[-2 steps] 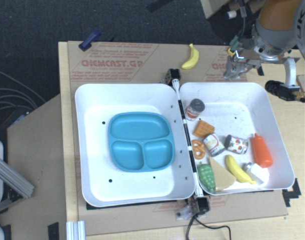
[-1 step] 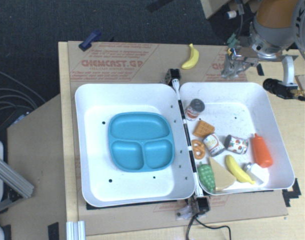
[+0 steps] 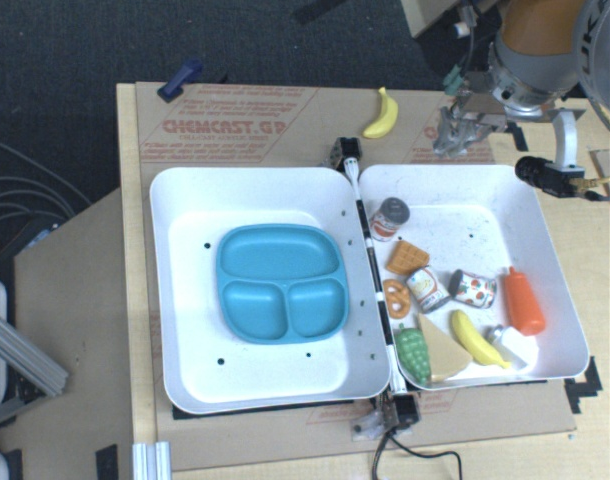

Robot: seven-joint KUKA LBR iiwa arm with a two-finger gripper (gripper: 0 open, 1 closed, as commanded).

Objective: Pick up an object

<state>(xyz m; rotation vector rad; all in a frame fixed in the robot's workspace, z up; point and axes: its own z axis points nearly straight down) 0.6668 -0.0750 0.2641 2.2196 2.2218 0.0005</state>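
Cardboard-covered surface [image 3: 235, 128] carries two bins; my tool [image 3: 463, 133], grip state unclear, hovers behind the right bin [image 3: 550, 258], toys clustered toward its front.

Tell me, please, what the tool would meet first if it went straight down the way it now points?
The tool hangs above the cardboard-covered bench, just beyond the right bin's far rim. Going straight down, it would probably meet bare cardboard first, though depth is hard to judge.
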